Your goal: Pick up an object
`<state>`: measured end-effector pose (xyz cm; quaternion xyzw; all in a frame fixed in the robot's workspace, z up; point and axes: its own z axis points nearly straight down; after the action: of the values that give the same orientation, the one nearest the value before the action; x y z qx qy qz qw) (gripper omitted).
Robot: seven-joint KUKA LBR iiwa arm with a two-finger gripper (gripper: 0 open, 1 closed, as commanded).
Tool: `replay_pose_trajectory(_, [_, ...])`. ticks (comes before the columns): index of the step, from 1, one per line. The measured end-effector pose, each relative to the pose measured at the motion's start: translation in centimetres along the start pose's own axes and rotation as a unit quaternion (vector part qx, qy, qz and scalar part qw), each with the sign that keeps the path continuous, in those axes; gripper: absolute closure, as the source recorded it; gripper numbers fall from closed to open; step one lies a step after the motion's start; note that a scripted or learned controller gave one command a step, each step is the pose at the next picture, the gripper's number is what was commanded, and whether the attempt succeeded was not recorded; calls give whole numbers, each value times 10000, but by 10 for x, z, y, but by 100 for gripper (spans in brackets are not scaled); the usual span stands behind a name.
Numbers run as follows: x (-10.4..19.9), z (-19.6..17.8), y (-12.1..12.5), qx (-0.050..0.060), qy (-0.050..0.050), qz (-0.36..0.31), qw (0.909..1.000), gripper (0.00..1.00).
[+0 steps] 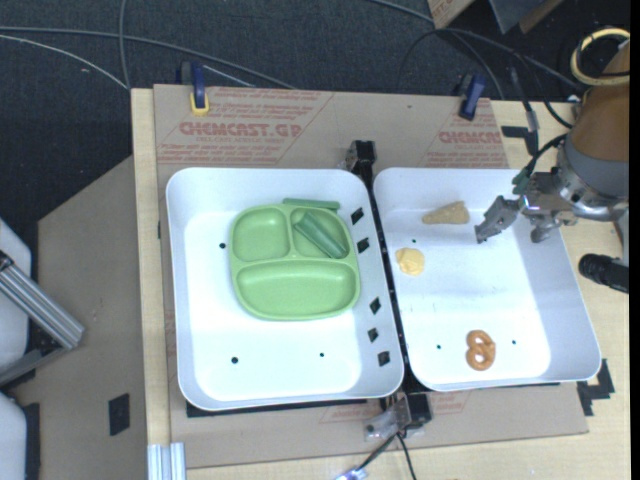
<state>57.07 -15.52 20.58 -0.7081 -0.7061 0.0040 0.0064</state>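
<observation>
Hovering over the glossy white plastic right bin (pixel 560 308), the grey metal two-finger gripper (pixel 520 220) has fingers spread apart, unloaded, near a pale tan wedge-shaped food piece (pixel 446 213).

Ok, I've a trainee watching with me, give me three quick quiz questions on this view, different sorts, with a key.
1. True or false: the green divided plate lies in the right bin.
2. Which item lies nearest the gripper? A) pretzel B) pale wedge C) yellow lump
3. Fill in: the right bin holds ___ loose items.

Key: 1 false, it lies in the left bin; 2 B; 3 three.
</observation>
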Motion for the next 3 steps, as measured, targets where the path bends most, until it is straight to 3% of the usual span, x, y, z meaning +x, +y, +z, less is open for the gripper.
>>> replay_pose_trajectory(1, [0, -7, 3, -68, -12, -16, 10000, 0])
replay_pose_trajectory(3, [13, 84, 9, -42, -4, -19, 10000, 0])
